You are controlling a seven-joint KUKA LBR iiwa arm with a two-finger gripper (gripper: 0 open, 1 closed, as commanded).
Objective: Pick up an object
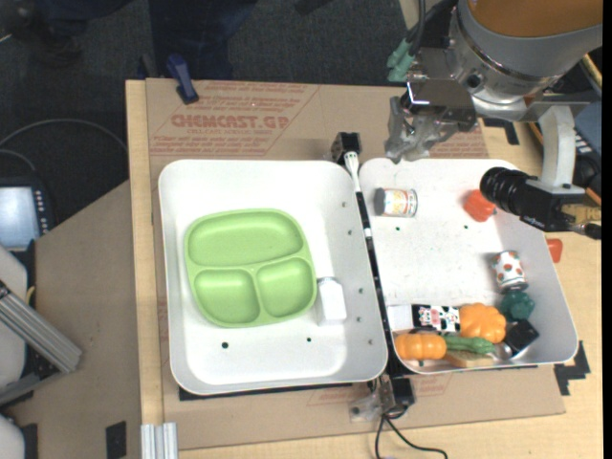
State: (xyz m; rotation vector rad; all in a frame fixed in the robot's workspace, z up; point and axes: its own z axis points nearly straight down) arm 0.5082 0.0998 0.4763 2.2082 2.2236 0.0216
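Two white bins sit side by side on your bench. Your gripper point(413, 140) hangs over the far edge of the right bin point(435, 256), and its fingers look slightly parted with nothing between them. Closest object is the small can point(396, 202) lying on its side just below the gripper. Over in the left bin point(182, 256) you've got a green divided plate point(251, 266) with a small white block point(332, 299) touching its right edge. Right bin's near corner is crowded: orange pepper point(481, 322), carrot point(422, 345), another little can point(511, 271).
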